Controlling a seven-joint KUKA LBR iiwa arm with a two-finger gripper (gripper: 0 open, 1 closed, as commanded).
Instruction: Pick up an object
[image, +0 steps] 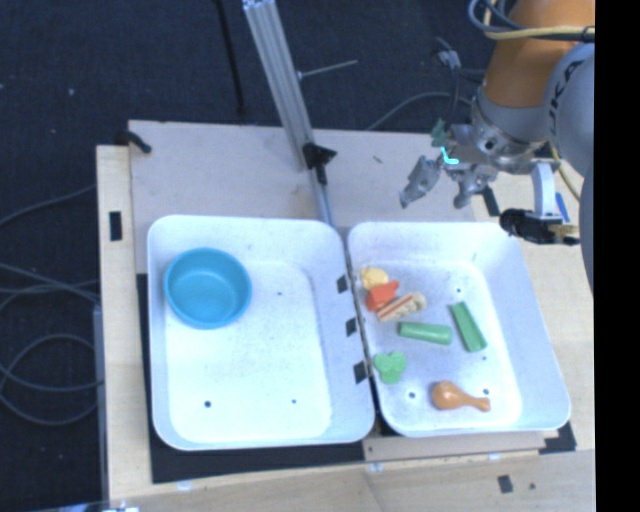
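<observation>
My gripper (441, 191) hangs above the far edge of the right bin (520, 300), open, with nothing between its fingers. Below it, in the right bin, lie several small toys: a yellow piece (374, 275), a red piece (381, 294), a tan striped piece (401, 305), a green cylinder (425, 332), a green block (467, 326), a green leafy piece (389, 366) and an orange drumstick-like piece (459, 397). The toys lie well in front of the gripper.
A blue bowl (207, 286) sits in the left bin (250, 400) at its far left. A slanted metal pole (283, 85) rises behind the bins. Cables run over the dark floor on the left.
</observation>
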